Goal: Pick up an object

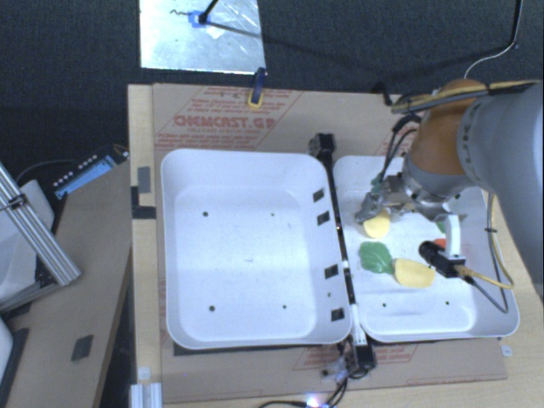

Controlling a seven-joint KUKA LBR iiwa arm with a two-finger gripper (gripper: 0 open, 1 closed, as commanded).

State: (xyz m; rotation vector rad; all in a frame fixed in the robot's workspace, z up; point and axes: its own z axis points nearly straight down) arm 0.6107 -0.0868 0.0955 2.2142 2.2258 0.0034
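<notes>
Hanging low in the right bin [484, 313], gripper [375, 208] sits just above a pale yellow object [377, 226]; cannot tell how the jaws stand, nor whether they touch it. Green object [375, 257] lies just below, second yellow piece [412, 273] beside it. Left bin [246, 249] alongside.

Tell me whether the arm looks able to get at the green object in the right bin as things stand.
Probably yes. The green object lies uncovered on the floor of the right bin, just below the gripper, with only a small yellow piece between them, so a short move should reach it.
</notes>
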